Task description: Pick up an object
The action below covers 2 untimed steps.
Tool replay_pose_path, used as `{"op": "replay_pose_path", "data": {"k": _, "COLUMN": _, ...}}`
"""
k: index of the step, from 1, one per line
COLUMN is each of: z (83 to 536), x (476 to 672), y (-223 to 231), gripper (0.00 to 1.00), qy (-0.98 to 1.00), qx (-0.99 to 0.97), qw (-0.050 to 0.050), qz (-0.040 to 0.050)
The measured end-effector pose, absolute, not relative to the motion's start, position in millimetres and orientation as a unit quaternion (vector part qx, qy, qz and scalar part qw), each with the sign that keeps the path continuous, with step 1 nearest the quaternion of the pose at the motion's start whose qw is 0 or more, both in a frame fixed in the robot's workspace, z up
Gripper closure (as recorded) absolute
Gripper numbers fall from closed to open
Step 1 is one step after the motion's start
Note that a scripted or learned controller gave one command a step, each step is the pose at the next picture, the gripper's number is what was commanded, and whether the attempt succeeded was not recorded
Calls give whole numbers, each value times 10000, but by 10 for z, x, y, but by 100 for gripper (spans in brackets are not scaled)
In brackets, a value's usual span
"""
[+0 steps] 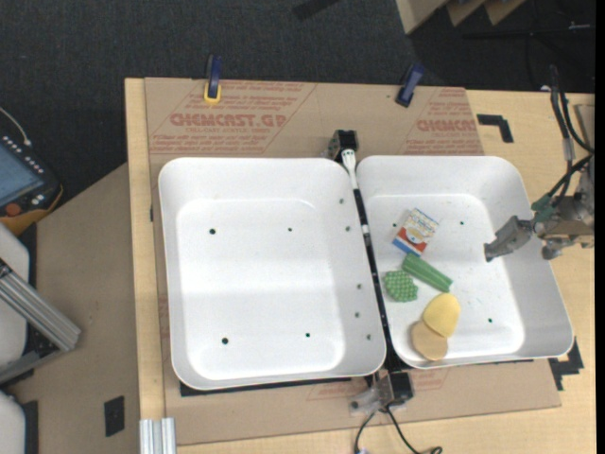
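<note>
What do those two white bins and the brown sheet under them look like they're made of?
The right bin and left bin look like thin moulded plastic: smooth, glossy, rounded corners. The brown sheet looks like matte paper masking over a board, with repeated red print.

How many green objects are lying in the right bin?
2: a green stick-shaped piece near the bin's middle, and a green round textured piece touching it on the side toward the left bin. More may be hidden.

Bench [284,102] with two white bins [180,253]
</note>
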State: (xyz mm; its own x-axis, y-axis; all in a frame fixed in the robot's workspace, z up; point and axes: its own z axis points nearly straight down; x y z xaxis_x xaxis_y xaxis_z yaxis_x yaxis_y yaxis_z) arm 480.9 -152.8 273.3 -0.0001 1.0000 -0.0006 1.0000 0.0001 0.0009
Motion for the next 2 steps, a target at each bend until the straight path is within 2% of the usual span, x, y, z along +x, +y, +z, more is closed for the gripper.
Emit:
{"op": "replay_pose_path", "data": {"k": 1, "z": 2841, "x": 4817, "y": -1529, "gripper": 100, "qy": 7074, "qx": 7068, "qw": 23, "qz": 8}}
{"op": "replay_pose_path", "data": {"k": 2, "z": 3299, "x": 5013, "y": -768, "gripper": 100, "qy": 7105, "qx": 7037, "qw": 21, "qz": 28}}
